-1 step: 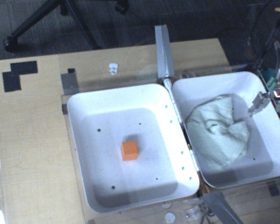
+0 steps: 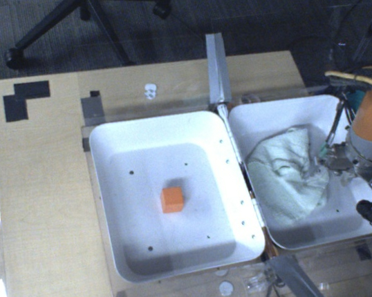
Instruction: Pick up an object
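Gripper (image 2: 324,161) low at right bin (image 2: 320,112), touching crumpled white cloth's (image 2: 287,174) 3 o'clock edge. Fingers: cannot tell, spread or pinching. Cloth heaped mid-bin, at 9 o'clock from gripper. Orange cube (image 2: 172,199) centred in left bin (image 2: 119,190), well apart.

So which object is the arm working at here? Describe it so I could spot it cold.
Start at the two white bins side by side and take the right bin, where the arm reaches in. The crumpled pale cloth lying in it, by the end effector, is the one. Its neighbour is a small orange block in the left bin.
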Robot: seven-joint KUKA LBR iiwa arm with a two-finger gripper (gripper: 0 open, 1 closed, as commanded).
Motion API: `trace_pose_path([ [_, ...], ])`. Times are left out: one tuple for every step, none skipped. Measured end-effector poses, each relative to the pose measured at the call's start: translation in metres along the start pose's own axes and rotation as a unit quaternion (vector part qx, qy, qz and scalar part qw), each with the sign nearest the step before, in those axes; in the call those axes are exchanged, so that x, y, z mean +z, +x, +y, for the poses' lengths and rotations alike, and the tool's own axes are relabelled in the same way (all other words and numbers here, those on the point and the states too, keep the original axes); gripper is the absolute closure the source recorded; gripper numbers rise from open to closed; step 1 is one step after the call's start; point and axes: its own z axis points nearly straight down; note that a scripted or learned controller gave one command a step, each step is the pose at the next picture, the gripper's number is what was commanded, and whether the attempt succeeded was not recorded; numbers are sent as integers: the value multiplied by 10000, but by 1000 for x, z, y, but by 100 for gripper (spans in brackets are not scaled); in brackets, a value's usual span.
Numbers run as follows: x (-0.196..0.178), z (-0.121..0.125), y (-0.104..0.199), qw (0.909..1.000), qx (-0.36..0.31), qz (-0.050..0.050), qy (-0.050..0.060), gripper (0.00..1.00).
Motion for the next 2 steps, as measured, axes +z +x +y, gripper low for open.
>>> trace_pose_path([
  [-11, 2, 2, 10000, -14, 12, -21, 100],
  [-118, 24, 66, 9983, 572, -5, 58, 100],
])
